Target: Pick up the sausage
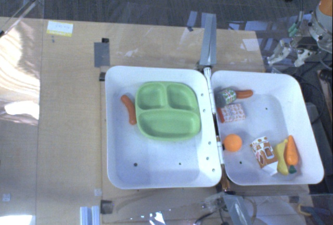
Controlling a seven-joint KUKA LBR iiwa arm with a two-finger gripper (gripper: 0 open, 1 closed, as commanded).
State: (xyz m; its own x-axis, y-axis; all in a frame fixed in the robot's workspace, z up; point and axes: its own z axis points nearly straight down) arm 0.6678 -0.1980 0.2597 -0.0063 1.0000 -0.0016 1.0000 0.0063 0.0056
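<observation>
From the camera view I see the gripper (299,47) parked beyond the right bin (304,166); I can't tell its state. 2 sausage-like pieces risk confusion: sausage (128,109) beside the green tray (167,111), another (244,94) by a can (227,97).

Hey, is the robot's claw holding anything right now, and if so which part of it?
Nothing is held. The claw is at the upper right, outside the bins, with nothing between its fingers. The sausage lies in the left bin beside the green tray.
</observation>
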